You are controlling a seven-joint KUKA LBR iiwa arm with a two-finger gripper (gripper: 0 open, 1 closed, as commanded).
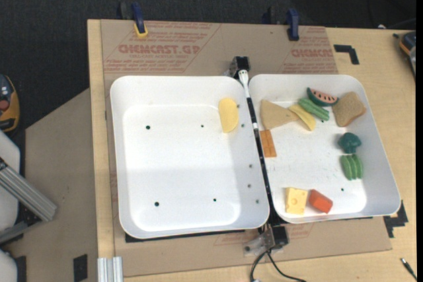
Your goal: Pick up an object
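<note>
1. Fingers: wide or narrow, cannot tell; nothing to say on how any piece lies from them.
2. Taking the ridge (254, 135) where the two bins meet as landmark: arm due in from the far right of it, so probably nearer the right bin's (380, 162) load than the left bin's (125, 142).
3. Just left of the ridge, near its upper end: yellow oval (228, 114), alone, long axis running roughly along the ridge, resting by the bin wall. Likely an awkward pinch so close to that wall.
4. Just right of the ridge: orange stick (267, 142), also lying along it; above that, tan wedge (274, 114).
5. Further right, upper part: yellow strip (304, 119), green pod (312, 107) and melon slice (322, 97) crowded together, touching or overlapping; bread (348, 109) beside them.
6. Far right of the ridge, mid-height: broccoli (349, 141) with a green pickle (351, 166) below it, apart from each other.
7. Right of the ridge's lower end: cheese (297, 200) and red block (320, 201), side by side, well clear of the walls; probably the easiest picks.
8. Hard to make out: whether strip and pod overlap, and each piece's height.
</note>
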